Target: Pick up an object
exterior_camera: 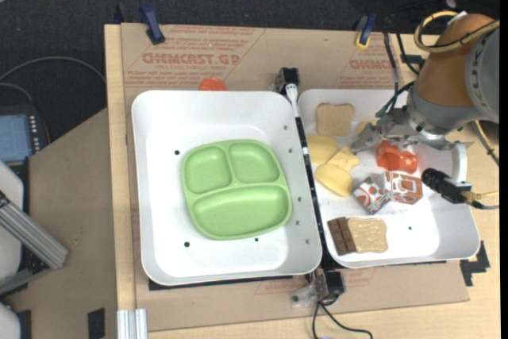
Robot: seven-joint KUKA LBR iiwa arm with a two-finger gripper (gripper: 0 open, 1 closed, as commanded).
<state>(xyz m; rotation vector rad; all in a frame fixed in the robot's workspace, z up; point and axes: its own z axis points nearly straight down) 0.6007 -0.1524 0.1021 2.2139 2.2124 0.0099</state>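
Observation:
The right bin (444, 238) holds several toy foods. A tan bread slice (334, 120) lies at the back, and yellow pieces (332, 168) sit by the left wall. Mid-bin are a red item (396, 159) and red-and-white packets (386, 192). A brown chocolate bar (341, 235) and a tan cracker (368, 234) lie at the front. My gripper (383, 134) hangs low at the back of the right bin, just behind and above the red item. The arm's wrist hides most of it. Nothing is visibly held.
The left bin (159, 131) carries a green divided plate (236, 188). A black bar (298, 131) runs along the seam between the bins. Blue clamps (151, 22) grip the bench's back edge. The grey-and-orange arm (456, 83) covers the right bin's back right corner.

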